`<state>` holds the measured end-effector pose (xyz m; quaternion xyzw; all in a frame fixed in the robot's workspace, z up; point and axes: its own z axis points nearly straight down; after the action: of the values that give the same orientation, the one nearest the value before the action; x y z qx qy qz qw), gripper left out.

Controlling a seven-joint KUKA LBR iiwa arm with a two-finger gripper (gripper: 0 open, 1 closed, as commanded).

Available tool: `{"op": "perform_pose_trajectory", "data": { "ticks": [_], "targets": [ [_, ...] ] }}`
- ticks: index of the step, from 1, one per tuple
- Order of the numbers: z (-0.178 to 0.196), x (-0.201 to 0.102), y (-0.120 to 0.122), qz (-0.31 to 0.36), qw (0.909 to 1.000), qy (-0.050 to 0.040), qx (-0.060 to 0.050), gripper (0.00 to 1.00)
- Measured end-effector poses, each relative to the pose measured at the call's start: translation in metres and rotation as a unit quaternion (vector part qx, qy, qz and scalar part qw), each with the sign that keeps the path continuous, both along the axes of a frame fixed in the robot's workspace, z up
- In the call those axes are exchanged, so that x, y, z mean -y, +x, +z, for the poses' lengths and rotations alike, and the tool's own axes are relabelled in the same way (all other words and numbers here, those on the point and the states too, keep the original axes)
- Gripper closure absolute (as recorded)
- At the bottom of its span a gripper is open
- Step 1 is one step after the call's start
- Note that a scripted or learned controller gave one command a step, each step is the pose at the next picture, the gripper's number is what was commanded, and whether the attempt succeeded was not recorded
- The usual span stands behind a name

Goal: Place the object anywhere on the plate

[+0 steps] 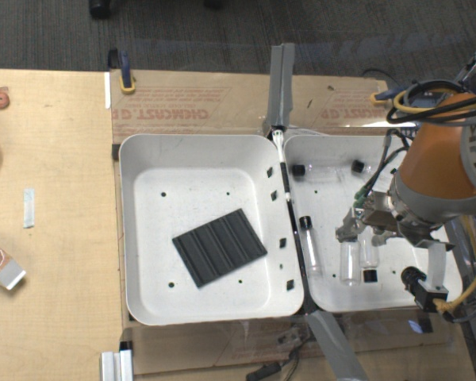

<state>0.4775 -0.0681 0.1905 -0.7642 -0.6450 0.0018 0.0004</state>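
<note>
The gripper (357,240), grip state unclear, hangs over a clear tube (349,262).

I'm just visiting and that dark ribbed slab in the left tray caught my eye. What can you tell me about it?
The dark plate is a flat, dark grey rectangle with parallel ridges running along its length, and looks like matte plastic or rubber. It lies flat on the floor of the left bin, turned at a slant to the bin's walls, somewhat below the middle. It touches only the bin floor. Nothing rests on it, and the arm is over the other bin.
</note>
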Motion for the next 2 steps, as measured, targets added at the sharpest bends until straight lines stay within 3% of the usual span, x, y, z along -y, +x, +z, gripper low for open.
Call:
{"op": "perform_pose_trajectory", "data": {
  "ticks": [1, 2],
  "targets": [
    [0.02, -0.045, 0.113, -0.026, 0.9997, -0.0008, 0.0, 1.0],
    [0.052, -0.162, 0.082, 0.048, 0.9989, -0.0005, 0.0, 1.0]
  ]
}}
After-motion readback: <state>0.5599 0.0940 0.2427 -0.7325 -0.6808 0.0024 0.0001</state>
